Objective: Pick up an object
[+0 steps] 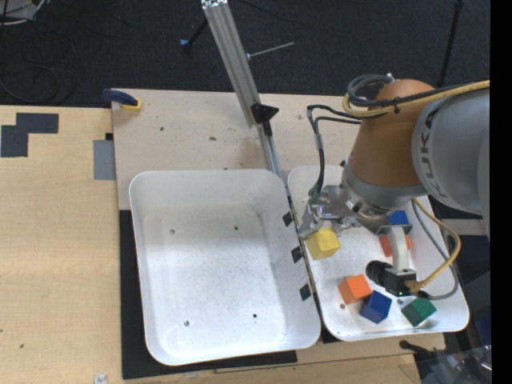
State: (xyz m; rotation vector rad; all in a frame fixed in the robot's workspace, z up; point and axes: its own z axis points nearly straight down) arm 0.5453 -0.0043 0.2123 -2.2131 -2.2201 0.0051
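Alu rail (237, 58) leans over bench (56, 214); blue clamp (120, 98) at back edge.

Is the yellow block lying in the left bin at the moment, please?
No, the yellow block sits in the right bin, close to its left wall and just below the pincer.

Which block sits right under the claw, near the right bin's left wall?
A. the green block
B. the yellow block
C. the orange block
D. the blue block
B: the yellow block lies just below the claw by the right bin's left wall, while the orange block, blue block and green block lie nearer the bin's front edge.
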